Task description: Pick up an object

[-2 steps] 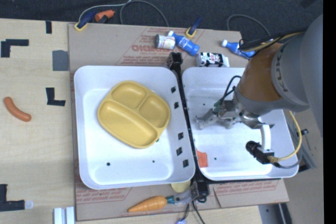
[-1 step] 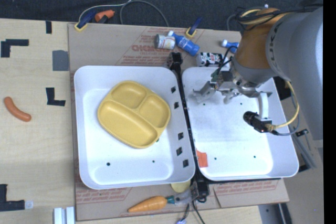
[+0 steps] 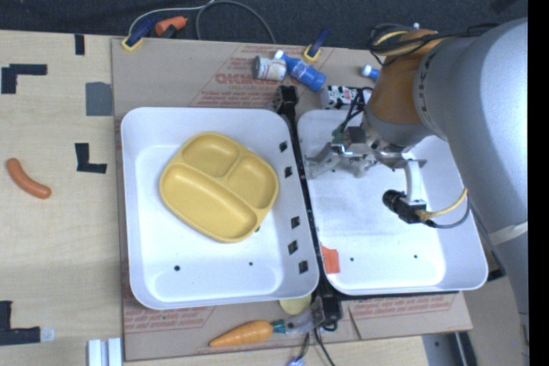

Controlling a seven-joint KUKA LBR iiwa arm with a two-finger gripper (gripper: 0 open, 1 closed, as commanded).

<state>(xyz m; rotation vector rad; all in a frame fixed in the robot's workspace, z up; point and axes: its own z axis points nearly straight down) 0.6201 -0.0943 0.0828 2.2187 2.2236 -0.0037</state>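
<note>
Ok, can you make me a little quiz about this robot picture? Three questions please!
1. True or false: the yellow plate lies in the left bin.
2. Which toy lies below the bins, on the cardboard? A) carrot B) banana C) apple
3. Fill in: the arm's band above the wrist is ____.

Key: 1 true. 2 A, the carrot. 3 orange.

Even, bright overhead light; soft shadows, slight blur.
</note>
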